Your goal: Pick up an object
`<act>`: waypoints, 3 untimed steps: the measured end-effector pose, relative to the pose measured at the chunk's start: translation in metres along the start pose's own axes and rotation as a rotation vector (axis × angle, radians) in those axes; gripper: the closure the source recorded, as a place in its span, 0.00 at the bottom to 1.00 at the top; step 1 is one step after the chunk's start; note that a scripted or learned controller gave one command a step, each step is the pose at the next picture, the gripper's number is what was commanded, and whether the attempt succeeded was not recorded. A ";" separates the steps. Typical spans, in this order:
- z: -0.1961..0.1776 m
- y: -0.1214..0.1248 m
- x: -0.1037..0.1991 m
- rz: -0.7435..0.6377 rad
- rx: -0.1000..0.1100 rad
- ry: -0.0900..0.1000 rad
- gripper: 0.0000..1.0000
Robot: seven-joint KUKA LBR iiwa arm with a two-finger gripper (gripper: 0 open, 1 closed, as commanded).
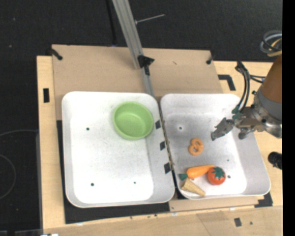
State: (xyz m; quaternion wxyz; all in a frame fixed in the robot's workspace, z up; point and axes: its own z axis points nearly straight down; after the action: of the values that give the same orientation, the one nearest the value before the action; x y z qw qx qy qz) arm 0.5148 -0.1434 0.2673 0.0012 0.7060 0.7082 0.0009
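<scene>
Pretzel (196,147) lies nearest the gripper (221,130) — at its seven o'clock, just apart; finger spread I cannot tell.

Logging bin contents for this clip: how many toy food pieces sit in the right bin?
4, none visibly hidden: orange pretzel-shaped ring mid-bin; orange plastic carrot, red tomato-like ball and beige wedge clustered near the front edge.
</scene>
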 end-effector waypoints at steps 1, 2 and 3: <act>0.000 0.000 0.000 0.001 0.000 0.000 0.00; 0.042 0.000 0.002 0.005 0.005 -0.001 0.00; 0.088 0.006 -0.003 0.005 0.007 -0.001 0.00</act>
State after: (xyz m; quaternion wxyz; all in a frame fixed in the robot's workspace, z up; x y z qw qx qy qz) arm 0.5208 -0.1466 0.1797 -0.0009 0.7077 0.7066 -0.0016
